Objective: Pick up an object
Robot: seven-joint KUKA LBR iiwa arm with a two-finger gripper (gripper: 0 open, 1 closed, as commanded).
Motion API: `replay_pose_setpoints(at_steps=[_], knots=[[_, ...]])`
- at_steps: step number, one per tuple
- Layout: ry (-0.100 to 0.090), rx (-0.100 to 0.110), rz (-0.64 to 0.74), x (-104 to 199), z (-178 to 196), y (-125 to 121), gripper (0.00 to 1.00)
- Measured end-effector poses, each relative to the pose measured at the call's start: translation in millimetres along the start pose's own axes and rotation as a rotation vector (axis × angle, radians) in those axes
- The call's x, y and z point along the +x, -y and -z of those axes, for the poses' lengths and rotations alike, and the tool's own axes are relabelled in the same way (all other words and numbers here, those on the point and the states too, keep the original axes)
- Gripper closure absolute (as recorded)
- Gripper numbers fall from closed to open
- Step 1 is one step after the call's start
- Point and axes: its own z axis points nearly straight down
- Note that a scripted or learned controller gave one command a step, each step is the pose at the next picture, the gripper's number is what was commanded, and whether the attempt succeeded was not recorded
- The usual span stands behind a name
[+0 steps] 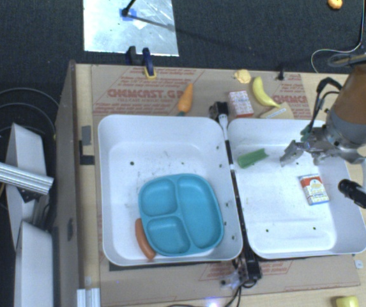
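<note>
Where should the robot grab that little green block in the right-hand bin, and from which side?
Probably from straight above, fingers closing across the narrow width at the middle of the green block. It lies flat and slanted on the right bin floor near the divider, so a side approach looks cramped. The gripper hovers just right of it.

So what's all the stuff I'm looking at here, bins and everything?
White bins: two, side by side on the bench.
Divided plate: one, blue, left bin.
Sausage: one, orange-brown, left bin, beside the plate.
Green piece: one, right bin, upper left.
Small box: one, red and white, right bin.
Carrot: one, orange, on the cardboard behind the left bin.
Banana: one, yellow, behind the right bin.
Arm: one, grey and orange, from the right.
Gripper: one, over the right bin, between green piece and box.
</note>
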Motion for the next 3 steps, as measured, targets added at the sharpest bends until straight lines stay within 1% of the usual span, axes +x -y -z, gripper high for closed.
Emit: replay_pose_setpoints(at_steps=[1,2,3], knots=[[0.001,0.003,-0.004,-40,-56,-3,0.00],[0.000,0.005,-0.003,-42,-66,20,0.00],[0.001,-0.001,0.000,-49,-20,1,0.00]])
